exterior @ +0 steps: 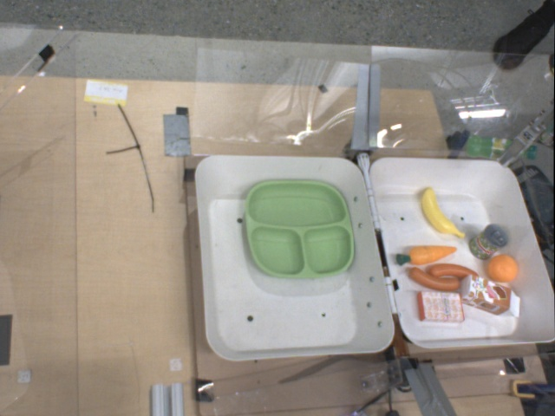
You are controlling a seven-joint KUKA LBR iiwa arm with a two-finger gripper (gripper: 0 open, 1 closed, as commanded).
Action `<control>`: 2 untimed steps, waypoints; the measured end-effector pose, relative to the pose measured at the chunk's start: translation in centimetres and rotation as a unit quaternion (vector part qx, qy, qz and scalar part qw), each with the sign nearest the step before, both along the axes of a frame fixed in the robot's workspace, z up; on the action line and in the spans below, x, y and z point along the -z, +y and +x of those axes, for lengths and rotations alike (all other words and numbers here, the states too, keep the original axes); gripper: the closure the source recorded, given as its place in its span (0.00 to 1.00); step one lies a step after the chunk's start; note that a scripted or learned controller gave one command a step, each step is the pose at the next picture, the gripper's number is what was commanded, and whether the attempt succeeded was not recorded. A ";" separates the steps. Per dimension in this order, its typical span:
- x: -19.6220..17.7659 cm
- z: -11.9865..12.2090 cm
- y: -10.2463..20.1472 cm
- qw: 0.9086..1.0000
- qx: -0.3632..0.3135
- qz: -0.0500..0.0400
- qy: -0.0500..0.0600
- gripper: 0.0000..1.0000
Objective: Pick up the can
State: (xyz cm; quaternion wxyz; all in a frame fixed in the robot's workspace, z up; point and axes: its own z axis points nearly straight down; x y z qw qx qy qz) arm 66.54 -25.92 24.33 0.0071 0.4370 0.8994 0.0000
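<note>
The can [488, 242] is small, with a grey top and a green label. It stands in the right bin [395, 185] near its right wall, between the banana [440, 212] and the orange [502, 269]. A dark end of the arm, which I take for my gripper [523, 35], hangs at the view's top right, well beyond the far edge of the right bin and far from the can. Nothing is seen held at it.
In the right bin also lie a carrot [429, 254], a sausage [441, 276], a red-and-white box [440, 306] and a packet [488, 295]. The left bin [217, 319] holds a green divided plate [300, 228]. A metal post [364, 115] stands behind the bins.
</note>
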 end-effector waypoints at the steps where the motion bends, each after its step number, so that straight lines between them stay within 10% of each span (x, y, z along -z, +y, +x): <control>1: 3.5 -7.0 -0.1 0.995 -0.097 0.000 0.002 1.00; 2: 3.5 -7.0 -0.1 0.995 -0.097 0.000 0.002 0.00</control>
